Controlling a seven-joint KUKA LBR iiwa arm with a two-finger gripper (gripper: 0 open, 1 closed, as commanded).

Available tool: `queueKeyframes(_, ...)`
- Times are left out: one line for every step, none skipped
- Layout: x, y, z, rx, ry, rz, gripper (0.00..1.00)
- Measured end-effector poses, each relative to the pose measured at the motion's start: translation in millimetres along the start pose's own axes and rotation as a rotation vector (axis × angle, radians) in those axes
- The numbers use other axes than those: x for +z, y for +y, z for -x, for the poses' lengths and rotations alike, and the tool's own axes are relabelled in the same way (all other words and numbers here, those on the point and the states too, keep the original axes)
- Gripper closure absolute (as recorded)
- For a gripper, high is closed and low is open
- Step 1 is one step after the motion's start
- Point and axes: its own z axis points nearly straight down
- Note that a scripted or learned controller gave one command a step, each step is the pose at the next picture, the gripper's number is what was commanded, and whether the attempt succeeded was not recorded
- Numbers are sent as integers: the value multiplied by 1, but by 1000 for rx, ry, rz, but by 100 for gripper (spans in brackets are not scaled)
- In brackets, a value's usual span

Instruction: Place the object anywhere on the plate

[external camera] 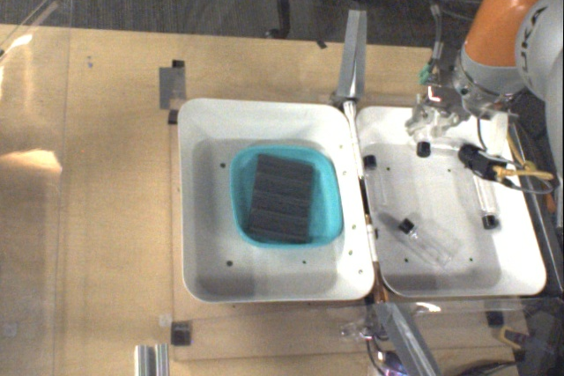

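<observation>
Hovering over the far part of the right bin, the pincer is being carried at the end of the grey and orange arm, which is being reached in from the right. Whether the pincer is open or closed cannot be told from this slant, and nothing is being shown clearly within it.

Outward from it, a few small clear pieces with dark caps are being seen on the right bin's floor, near to the pincer and on its near side; what they are cannot be made out.

Further left, across the wall between the bins, the teal plate is being borne in the middle of the left bin. The dark ribbed block is lying flat on that plate, well apart from the pincer, to its left and somewhat nearer, with its long axis running near to far. By this layout, the placing is being judged as already done.
</observation>
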Motion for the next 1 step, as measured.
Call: queueKeyframes(7,-80,-32,1,2,-3,100)
